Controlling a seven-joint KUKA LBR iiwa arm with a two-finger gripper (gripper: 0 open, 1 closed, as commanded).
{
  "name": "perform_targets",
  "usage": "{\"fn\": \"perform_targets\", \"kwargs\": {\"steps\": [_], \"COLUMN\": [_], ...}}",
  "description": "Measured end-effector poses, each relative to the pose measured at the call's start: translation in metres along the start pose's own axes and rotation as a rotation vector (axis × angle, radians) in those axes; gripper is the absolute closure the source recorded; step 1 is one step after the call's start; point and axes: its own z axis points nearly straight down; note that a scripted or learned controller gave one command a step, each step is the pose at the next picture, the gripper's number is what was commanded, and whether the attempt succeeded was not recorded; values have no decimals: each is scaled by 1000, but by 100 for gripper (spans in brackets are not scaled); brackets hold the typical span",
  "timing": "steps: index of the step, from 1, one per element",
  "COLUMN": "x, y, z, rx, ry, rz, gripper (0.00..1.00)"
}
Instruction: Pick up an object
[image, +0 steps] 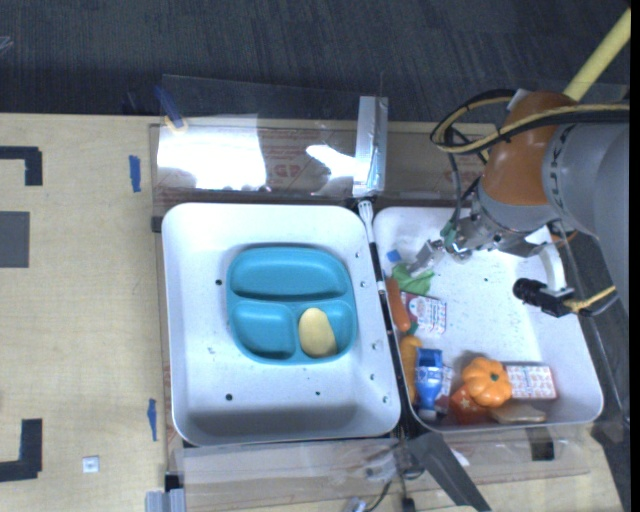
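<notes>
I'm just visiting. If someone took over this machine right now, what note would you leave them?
End effector: low over the right bin's far-left corner; nothing seen held.
Right bin: orange pumpkin toy, blue packet, carrot-like piece and small cartons lie along its left and near sides.
Left bin: blue divided tray with a yellow egg-shaped piece.
Done: no pick yet.
Left: grasp and lift one object.

Nothing can be read for certain: the small white packet with red print (430, 316), the blue-and-white wrapper (429, 378) and the flat red-patterned box (531, 382) in the right white bin (572, 352) carry markings too blurred to make out.
</notes>
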Motion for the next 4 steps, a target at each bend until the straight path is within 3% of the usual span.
{"fn": "perform_targets", "kwargs": {"steps": [1,2,3,4], "x": [-24,-17,-42,12], "y": [-1,12,6,-45], "z": [-94,-3,-28,-2], "rx": [1,19,3,-7], "ry": [-1,12,2,-5], "rz": [-298,-469,-142,-243], "gripper": [0,0,0,0]}}
